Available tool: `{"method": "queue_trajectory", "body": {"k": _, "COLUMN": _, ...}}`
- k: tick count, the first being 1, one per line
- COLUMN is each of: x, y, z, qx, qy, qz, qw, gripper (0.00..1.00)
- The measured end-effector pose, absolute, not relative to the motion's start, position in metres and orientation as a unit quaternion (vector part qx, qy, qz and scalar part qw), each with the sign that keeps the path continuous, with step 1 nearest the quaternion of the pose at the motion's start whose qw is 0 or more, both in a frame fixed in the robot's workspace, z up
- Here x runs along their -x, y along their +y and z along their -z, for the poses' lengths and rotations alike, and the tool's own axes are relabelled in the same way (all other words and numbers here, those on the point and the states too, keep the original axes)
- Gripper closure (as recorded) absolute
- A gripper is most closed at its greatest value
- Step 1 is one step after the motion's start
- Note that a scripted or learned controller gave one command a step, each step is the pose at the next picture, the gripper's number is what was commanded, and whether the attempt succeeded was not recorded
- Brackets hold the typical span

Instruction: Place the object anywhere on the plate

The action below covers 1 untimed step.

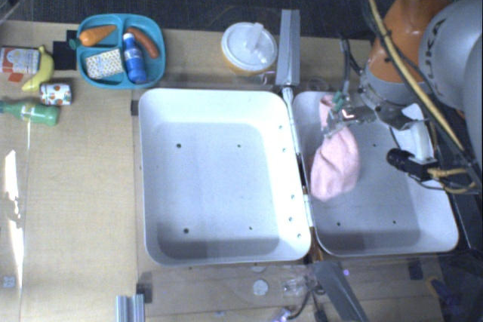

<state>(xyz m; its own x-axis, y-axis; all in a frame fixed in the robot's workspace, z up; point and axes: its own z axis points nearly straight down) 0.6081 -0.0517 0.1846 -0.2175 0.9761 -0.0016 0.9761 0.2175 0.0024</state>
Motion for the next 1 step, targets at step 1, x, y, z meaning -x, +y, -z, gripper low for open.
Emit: {"method": "queue_trajectory", "body": {"k": 1, "x": -0.6095, "y": -0.0503, "z": -0.2253, "qx": -0.623, "qy": 0.782, "qz": -0.0011, "qw": 0.002, "gripper": 1.00}}
